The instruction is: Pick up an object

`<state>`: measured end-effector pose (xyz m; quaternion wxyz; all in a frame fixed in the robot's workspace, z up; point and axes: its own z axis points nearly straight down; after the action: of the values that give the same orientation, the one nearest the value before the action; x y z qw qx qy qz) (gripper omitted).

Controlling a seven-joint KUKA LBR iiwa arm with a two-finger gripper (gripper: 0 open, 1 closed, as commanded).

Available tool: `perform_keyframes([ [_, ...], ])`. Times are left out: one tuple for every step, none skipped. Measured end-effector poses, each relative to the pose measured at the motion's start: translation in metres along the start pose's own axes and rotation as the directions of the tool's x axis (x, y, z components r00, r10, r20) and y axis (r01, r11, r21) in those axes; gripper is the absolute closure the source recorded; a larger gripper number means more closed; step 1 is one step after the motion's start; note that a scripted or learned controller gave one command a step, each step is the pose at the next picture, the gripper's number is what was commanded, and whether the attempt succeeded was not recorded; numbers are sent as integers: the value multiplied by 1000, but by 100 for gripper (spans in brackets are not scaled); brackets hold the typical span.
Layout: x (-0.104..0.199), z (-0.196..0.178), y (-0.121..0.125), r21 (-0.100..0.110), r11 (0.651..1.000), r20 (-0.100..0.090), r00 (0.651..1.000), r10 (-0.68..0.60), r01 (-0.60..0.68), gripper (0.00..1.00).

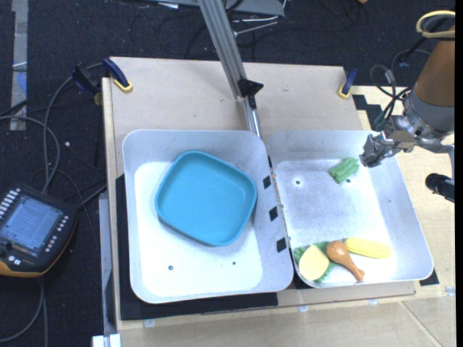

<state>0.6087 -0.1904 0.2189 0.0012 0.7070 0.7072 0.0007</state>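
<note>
Where the arm point(434, 85) reaches in over the right bin point(401, 215), its hand point(373, 152) hangs at the bin's upper right edge, and whether it is open or closed cannot be told. A green piece point(344, 169) lies on the bin floor just left of the hand and slightly below it, close by but not between its parts. Well apart, along the near edge, sit a yellow piece point(369, 249), an orange piece point(344, 257) and a yellow-green one point(313, 263); the left bin point(145, 157) holds a blue plate point(206, 197).
</note>
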Motion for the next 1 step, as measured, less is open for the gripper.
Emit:
perform_keyframes([
  [59, 2, 7, 2, 1000, -2, 1000, -5, 5, 100],
])
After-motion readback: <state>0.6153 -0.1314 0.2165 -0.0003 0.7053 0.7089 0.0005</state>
